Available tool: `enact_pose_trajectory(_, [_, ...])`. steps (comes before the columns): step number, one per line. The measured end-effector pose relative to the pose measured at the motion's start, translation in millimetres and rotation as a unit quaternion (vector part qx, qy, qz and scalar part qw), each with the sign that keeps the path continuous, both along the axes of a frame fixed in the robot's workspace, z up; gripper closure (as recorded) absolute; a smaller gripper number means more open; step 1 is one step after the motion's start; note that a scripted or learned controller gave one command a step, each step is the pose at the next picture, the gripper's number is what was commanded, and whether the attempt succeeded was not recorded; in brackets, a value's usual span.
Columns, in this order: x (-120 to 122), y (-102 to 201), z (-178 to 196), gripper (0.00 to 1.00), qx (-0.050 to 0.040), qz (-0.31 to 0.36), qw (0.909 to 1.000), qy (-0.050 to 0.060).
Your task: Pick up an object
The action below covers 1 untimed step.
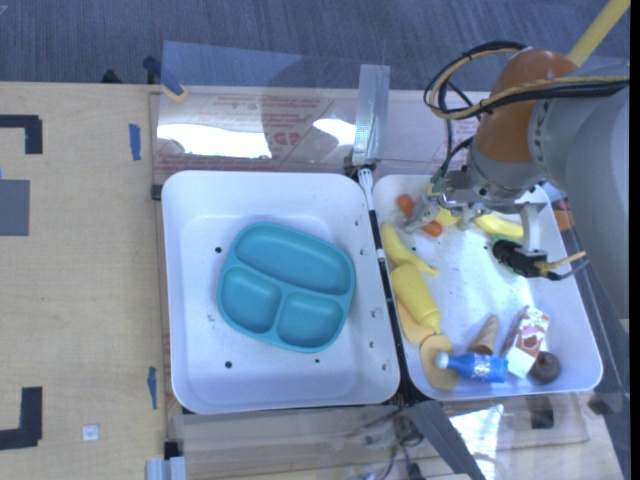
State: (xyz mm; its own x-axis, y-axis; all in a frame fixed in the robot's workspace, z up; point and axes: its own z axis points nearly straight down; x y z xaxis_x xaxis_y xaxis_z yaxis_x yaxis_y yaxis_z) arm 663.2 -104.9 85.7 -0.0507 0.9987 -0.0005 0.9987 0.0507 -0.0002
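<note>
On the desk (70,268), a left bin (190,208) and a right bin (465,273), both white, are sitting side by side. The left bin is holding one teal plate (287,286) with three compartments. The right bin is holding all the loose things: two orange pieces (405,204), three yellow items (415,300), one tan disc (436,351), one blue bottle (478,368), one cone (486,332), one carton (531,334) and one brown ball (545,368). The tool (443,206) is hovering over the right bin's far left corner, just beside the orange pieces; whether it is open or gripping anything cannot be told
</note>
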Motion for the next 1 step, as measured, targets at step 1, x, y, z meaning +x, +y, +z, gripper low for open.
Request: enact_pose_trajectory(1, [-0.2, -0.1, 11.6, 1.00, -0.0003, 0.001, 1.0000, 0.002])
